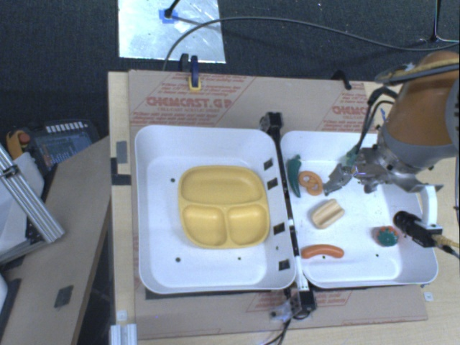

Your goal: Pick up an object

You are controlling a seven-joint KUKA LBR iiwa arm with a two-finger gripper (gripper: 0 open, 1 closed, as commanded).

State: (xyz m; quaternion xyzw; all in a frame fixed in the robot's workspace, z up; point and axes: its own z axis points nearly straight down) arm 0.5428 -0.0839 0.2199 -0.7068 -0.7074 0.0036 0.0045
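**Dark carpet, cardboard-topped bench**

The bench wears a brown cardboard sheet printed in red with "CHEMCAST", fixed at its 12 o'clock edge by a blue and yellow clamp. Beyond it the floor is dark, speckled carpet. A shiny metal plate lies there at 12 o'clock, marked with blue tape, and a grey cable curves from it toward 3 o'clock. At 9 o'clock stands a tan side table, with an aluminium rail and a dark control pendant beside it.
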